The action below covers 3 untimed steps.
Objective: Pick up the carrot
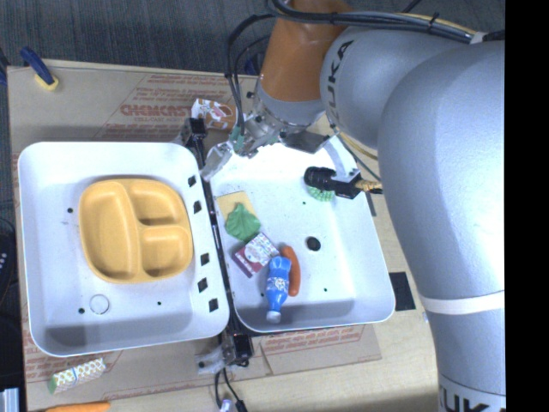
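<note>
Lying well apart from pincer (225, 150): carrot (293, 271)

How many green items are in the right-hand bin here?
2. A leafy piece lies left of the carrot and farther back. A second green piece lies nearer the arm, partly covered. The arm may hide more.
</note>
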{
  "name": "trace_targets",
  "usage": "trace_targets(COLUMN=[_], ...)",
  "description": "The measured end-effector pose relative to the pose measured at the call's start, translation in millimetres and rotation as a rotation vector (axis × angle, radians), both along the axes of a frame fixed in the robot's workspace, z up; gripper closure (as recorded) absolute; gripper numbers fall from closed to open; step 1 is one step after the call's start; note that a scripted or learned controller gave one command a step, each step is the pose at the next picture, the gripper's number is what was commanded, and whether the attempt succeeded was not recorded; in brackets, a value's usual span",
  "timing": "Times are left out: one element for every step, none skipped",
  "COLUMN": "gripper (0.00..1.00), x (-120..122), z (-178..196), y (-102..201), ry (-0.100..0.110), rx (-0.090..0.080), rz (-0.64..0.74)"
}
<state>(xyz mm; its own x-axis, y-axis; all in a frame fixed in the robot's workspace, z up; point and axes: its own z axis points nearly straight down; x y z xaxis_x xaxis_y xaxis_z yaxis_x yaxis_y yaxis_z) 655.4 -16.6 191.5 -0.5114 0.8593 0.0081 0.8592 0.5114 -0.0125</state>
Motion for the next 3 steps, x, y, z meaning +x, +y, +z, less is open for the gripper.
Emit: trace_targets(gripper=[0.0, 0.0, 0.0], x=[0.0, -8.4, -7.0], z=[0.2, 0.2, 0.4], y=[6.9, 30.7, 27.1], ry=[0.001, -0.007, -0.008], rx=[0.003, 0.001, 0.002], rz=[0.213, 0.181, 0.318])
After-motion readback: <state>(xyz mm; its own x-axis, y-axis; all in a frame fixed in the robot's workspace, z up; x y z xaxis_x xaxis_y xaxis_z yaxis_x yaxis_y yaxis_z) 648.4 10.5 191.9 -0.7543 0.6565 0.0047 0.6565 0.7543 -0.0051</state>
